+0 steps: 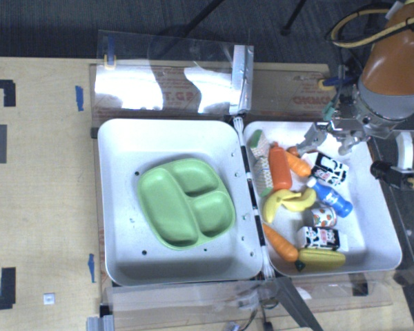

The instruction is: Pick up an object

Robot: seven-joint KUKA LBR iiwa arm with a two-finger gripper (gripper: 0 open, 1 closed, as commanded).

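Objects heaped in right bin [383, 243], gripper [331, 138] above its back edge.

Gripper fingers spread, nothing between them; one fingertip [309, 143] sits just behind the small carrot [299, 164] and orange bottle [279, 168]. Black-and-white carton [330, 169] lies just below the jaws, blue bottle [333, 200] and banana [290, 203] nearer the front. Green divided tray [186, 201] occupies left bin [117, 205].
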